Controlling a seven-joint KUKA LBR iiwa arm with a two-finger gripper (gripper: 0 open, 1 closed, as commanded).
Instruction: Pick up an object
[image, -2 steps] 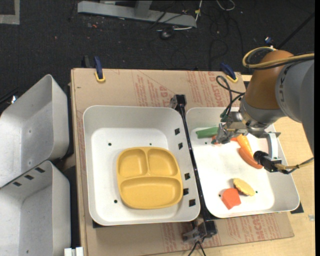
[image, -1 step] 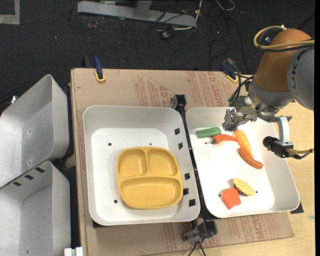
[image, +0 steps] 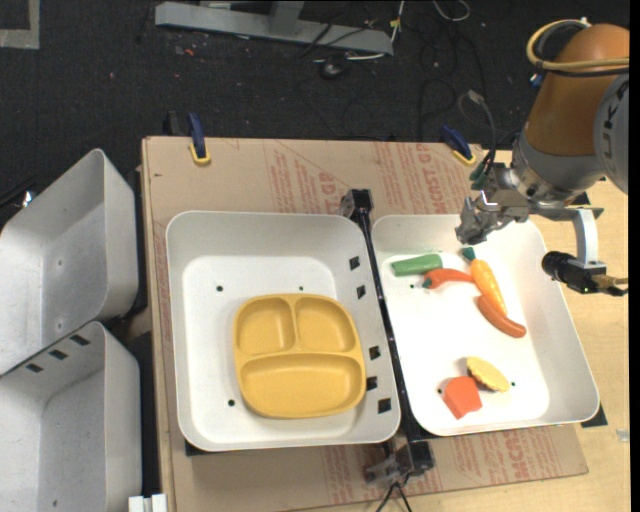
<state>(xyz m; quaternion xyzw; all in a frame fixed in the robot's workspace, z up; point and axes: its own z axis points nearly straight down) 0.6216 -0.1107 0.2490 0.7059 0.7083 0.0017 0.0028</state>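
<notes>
- I work in a robotics lab test cell, not a home or kitchen.
- My bench is a bare board (image: 300, 165) printed with red lettering, fixed by clamps (image: 199, 140) at 11 and 1 o'clock.
- Two shallow white bins (image: 190, 240) sit side by side at centre; spare white bins (image: 70, 240) are stacked at 9 o'clock.
- Loose cables (image: 440, 90) run over dark flooring at 12 o'clock.
- The food items (image: 485, 290) at 3 o'clock are plastic toys, with a yellow divided plate (image: 298, 355) at 6 o'clock.
</notes>
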